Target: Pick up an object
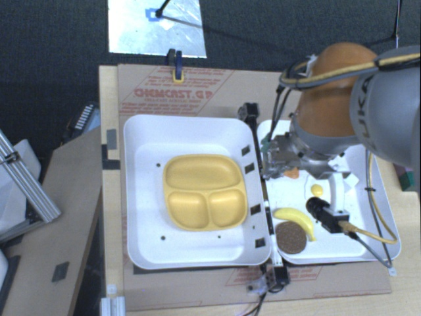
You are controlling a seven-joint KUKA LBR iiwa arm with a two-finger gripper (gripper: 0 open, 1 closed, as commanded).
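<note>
Gripper [284, 165] sits low in right bin [385, 239], w/ arm's bulk over it; can't tell its state, nothing seen held. Step, by my read: approach/reach, no pick yet. Next move needs a clear target plus clean descent.

Right bin, near to far: brown disc [290, 237], banana [296, 218], small yellow piece [317, 190], orange bit [292, 173] just beside gripper.

Left bin [141, 196]: yellow divided tray [204, 191], three compartments, nothing in them.
</note>
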